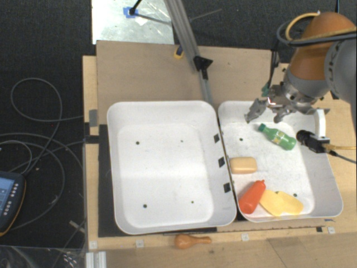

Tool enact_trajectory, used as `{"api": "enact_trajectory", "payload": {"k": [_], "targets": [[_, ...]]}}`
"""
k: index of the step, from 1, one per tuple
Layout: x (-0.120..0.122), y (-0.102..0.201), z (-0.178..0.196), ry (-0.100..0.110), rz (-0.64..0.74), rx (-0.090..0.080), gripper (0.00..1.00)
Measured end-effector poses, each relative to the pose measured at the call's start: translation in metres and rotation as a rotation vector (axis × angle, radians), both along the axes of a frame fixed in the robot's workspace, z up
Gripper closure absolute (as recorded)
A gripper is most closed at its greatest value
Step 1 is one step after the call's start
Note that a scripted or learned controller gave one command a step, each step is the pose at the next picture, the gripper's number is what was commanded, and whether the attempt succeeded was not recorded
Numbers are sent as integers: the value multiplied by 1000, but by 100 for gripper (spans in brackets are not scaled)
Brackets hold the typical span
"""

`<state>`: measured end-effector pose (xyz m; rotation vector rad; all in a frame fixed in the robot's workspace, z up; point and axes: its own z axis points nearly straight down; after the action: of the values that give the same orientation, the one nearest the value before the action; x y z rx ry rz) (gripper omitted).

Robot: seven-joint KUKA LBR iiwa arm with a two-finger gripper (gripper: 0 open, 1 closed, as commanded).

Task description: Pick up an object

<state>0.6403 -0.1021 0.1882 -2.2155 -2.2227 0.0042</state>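
In the right bin (321, 175) lie a green bottle (277, 137), a tan block (243, 164), a red-orange object (252, 196) and a yellow object (281, 203). My gripper (269, 112) hangs over the bin's back part, just above and left of the green bottle. Its fingers (255, 110) are spread apart with nothing between them. The arm's orange band (323, 29) rises at the upper right.
The left bin (162, 166) adjoins the right one along the middle rims. A small orange-brown object (192, 240) lies on the bench in front of the bins. A slanted grey pole (187, 35) crosses the back. Black clips (221, 162) sit on the shared rims.
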Motion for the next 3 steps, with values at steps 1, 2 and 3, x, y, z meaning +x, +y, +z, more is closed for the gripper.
{"api": "enact_trajectory", "payload": {"k": [1,2,3], "targets": [[-3,1,-63,1,-3,0,0],[0,1,-47,-9,-3,-1,100],[12,0,11,-13,2,-2,100]]}}
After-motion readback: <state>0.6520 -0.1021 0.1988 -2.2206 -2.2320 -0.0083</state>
